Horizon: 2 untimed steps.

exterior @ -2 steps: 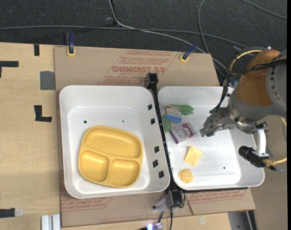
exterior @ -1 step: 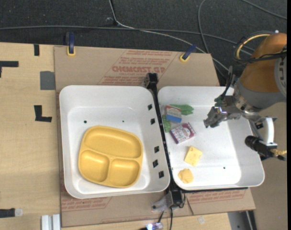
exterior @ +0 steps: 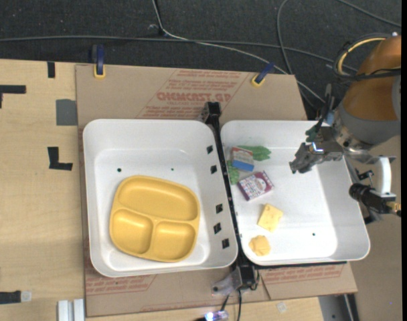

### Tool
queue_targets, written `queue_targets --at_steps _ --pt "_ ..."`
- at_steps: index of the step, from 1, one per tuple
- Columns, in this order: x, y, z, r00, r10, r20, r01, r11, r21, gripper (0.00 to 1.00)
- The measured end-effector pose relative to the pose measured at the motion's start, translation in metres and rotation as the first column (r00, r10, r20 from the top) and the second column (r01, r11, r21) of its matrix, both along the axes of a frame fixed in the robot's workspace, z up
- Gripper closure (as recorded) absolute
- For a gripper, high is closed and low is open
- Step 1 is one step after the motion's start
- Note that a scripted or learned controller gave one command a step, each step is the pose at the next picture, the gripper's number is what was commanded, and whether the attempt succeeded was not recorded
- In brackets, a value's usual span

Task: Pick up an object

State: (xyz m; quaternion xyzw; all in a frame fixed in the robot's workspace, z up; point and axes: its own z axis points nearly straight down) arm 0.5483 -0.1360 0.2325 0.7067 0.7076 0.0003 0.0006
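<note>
Well, the gripper (exterior: 302, 162) hangs over the right bin (exterior: 324, 243), right of the purple packet (exterior: 255, 185); whether it is open, I cannot tell

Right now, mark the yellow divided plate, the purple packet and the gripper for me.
yellow divided plate (exterior: 154, 217): camera view, on the ridge where its compartments meet.
purple packet (exterior: 255, 185): camera view, middle of its face.
gripper (exterior: 301, 164): camera view, at its fingertips.

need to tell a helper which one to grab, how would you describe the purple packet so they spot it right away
Look in the right-hand white bin, near the divider. The purple packet lies just below the green and blue items and above two yellow pieces; it alone is purple.
</note>
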Motion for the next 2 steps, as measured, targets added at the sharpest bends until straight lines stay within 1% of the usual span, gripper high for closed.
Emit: queue_targets --at_steps 2 --pt "-0.02 0.11 0.012 1.0 0.006 -0.003 -0.006 1.0 0.002 1.0"
